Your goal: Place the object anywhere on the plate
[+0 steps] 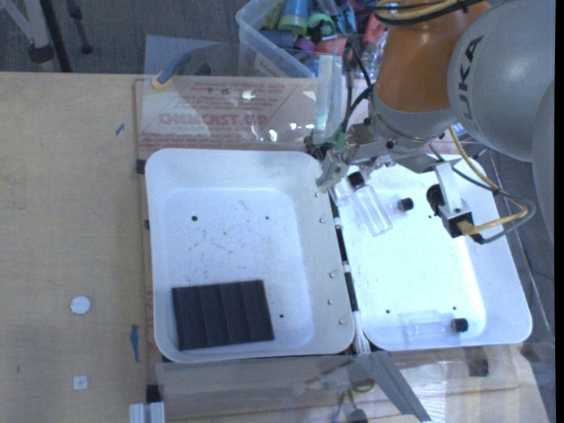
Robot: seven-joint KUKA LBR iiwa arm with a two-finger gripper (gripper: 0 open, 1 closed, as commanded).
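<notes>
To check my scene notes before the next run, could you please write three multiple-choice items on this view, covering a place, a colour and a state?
1. Where does the dark ridged plate lie?
A. In the front left corner of the left bin
B. In the back right corner of that bin
C. On the bench outside the bins

2. What colour is the band above the arm's wrist?
A. Blue
B. Orange
C. Green

3. How does the clear tube with a black cap rest near the front of the right bin?
A. Standing upright
B. Lying on its side
C. Propped on the plate

Answers:
1 A, since the plate sits against that bin's front left walls.
2 B, since the band is plainly orange against the grey arm.
3 B, since its length runs flat along the bin floor.
</notes>
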